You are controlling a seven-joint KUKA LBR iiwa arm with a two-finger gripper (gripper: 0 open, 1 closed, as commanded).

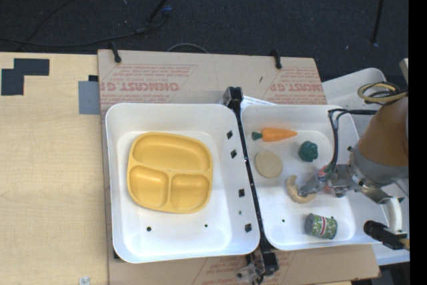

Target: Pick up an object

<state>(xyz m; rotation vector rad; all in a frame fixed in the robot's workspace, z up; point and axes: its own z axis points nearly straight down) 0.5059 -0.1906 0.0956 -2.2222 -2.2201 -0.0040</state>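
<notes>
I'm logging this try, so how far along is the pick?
Done: the gripper is down in the right bin, at the curved tan piece. In hand: nothing visibly lifted. Left: grasp and raise it; carrot, green ball, disc, can lie untouched.

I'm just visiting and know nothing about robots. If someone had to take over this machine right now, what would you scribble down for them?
Tool: low in the right bin, right beside the curved beige piece. Whether it has gripped it, I cannot tell.

Right bin also holds: toy carrot at the back, dark green ball, pale round disc, and a small green-and-white can lying near the front.

Left bin: a yellow divided plate.

Done: arm has reached into the right bin.
Left: nothing is visibly lifted, so a confirmed pick is yet to happen.
</notes>
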